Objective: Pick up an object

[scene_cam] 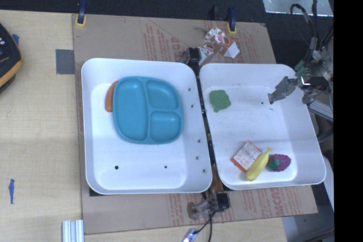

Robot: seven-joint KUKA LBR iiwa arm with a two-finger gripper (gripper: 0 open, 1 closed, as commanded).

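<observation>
Gripper (282, 90), finger state unclear, hovers over the smooth white right bin (283, 116).

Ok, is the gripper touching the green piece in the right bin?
Apart. The camera view shows bare white bin floor between the gripper and the green piece.

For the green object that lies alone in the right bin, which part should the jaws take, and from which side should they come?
Probably straight from above, closing across the middle of the green object. It is a small, low lump lying flat on the floor of the right bin, with free space all around and apart from the wall, so the jaws fit on either side.
</observation>
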